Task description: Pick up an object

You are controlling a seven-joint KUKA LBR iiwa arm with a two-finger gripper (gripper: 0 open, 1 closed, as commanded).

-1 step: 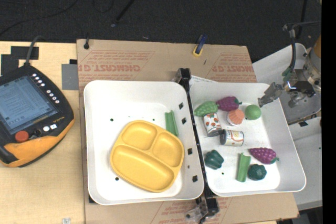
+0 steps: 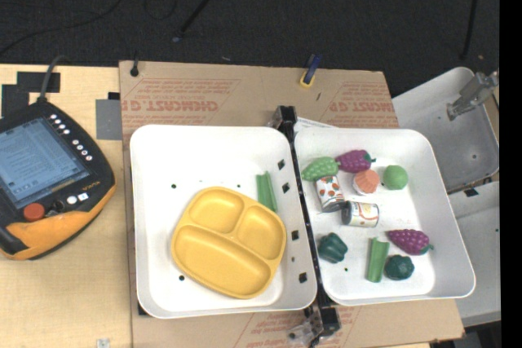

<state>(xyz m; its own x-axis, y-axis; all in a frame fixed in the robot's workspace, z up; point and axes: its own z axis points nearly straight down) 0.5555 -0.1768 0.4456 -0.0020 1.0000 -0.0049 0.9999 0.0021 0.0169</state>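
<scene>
In the middle of the frame, two shallow white plastic bins sit side by side on a sheet of brown printed cardboard (image 2: 212,98). The left white bin (image 2: 163,151) holds a glossy yellow moulded plate with three compartments (image 2: 228,240), lying at a slant in its lower centre, and a flat green stick (image 2: 266,191) just above the plate's right edge, close to the bin's right wall. The right white bin (image 2: 440,200) holds the loose objects open to picking, clustered in its centre: a pale green bumpy toy vegetable (image 2: 320,169), a purple knobbly grape bunch (image 2: 356,160) touching it on the right, an orange-red rounded piece (image 2: 366,182), a smooth green ball (image 2: 395,177), a small white can with red spots (image 2: 329,191), a second printed can lying on its side (image 2: 360,213), a dark green pepper-like lump (image 2: 332,247), a second green stick (image 2: 376,259), a second purple grape bunch (image 2: 409,240) and a dark green rounded lump (image 2: 399,267) at lower right. At the left of the frame, a grey and orange handheld control pendant with a screen (image 2: 45,175) rests on the pale wooden bench (image 2: 65,297). Whether the claw is open or closed cannot be told.
</scene>
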